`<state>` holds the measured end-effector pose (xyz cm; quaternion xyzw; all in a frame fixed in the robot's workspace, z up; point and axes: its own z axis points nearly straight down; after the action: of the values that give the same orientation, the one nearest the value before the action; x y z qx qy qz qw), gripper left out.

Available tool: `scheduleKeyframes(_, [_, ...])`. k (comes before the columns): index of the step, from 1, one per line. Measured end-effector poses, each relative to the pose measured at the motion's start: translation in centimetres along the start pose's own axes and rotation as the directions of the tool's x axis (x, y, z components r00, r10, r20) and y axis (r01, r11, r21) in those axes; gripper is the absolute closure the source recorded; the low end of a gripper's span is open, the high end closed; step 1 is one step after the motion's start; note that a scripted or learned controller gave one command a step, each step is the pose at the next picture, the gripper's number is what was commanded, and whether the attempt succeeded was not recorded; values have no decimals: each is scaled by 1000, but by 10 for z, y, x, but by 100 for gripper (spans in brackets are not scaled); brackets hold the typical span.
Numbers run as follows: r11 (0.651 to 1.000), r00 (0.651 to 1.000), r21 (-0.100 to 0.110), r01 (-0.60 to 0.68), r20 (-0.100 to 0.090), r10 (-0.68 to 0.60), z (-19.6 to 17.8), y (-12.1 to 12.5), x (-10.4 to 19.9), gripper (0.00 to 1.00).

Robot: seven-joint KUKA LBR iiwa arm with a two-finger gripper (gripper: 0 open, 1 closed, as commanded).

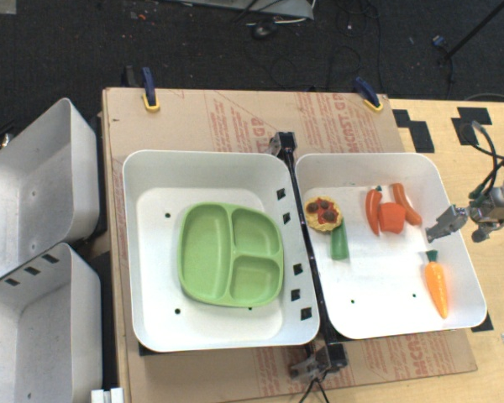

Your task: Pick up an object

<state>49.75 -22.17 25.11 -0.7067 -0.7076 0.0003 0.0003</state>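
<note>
Gripper (464, 223) sits at the right rim of the right bin (378, 162), fingers apart and nothing between them. Orange carrot (437, 286) lies just below it inside the bin. Red-orange pieces (390, 211) lie to its left; beyond them a green piece (339, 243) and small tart (323, 214). Green tray (231, 254) occupies the far left bin (151, 250)

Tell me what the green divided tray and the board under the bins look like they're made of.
Green divided tray: likely moulded plastic, with one even pale green colour, rounded compartment walls and a smooth, slightly satin surface. Board under the white bins: looks like corrugated cardboard, matte tan with faded red printing and blue clamps at its far edge.
</note>
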Motion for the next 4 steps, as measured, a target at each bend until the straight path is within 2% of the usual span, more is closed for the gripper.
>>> scheduleKeyframes(1, [1000, 1000, 2, -1, -1, 1, 46, 7, 2, 0])
scheduleKeyframes(2, [1000, 1000, 5, -2, -3, 2, 105, 1, 9, 0])
scheduleKeyframes(3, [1000, 1000, -1, 5, -14, -5, 155, 4, 17, 0])
scheduleKeyframes(4, [1000, 1000, -3, 3, -4, -3, 145, 3, 13, 100])
